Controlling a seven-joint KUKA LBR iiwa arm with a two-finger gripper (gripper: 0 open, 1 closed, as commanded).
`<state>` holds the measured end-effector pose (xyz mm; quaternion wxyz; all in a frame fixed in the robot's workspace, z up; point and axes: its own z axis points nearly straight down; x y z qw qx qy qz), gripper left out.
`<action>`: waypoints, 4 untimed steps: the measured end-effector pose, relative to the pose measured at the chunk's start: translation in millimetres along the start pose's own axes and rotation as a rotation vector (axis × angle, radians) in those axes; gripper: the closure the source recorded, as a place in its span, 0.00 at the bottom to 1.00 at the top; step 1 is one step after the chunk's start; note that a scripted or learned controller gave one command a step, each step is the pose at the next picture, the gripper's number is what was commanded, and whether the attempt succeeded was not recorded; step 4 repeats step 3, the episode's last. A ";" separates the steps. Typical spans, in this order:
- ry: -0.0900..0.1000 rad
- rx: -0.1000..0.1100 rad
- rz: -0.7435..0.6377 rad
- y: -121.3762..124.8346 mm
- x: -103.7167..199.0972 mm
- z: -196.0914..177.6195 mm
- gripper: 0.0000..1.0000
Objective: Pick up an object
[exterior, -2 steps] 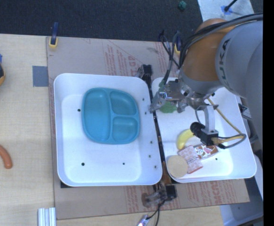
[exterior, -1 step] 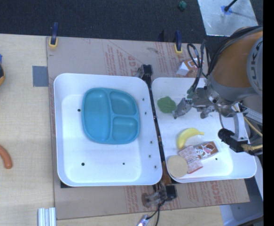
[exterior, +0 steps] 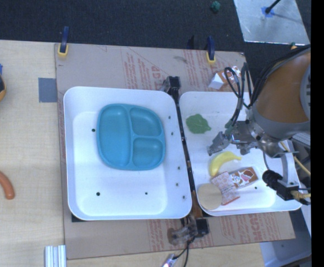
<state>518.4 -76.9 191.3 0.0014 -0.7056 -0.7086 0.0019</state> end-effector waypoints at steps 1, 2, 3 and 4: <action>0.000 0.002 0.000 3.9 -15.8 95.6 0.00; -0.001 0.002 -0.003 4.6 -16.8 84.7 1.00; 0.002 -0.006 0.000 17.1 26.1 -20.6 1.00; 0.002 -0.006 0.000 17.1 26.1 -20.6 1.00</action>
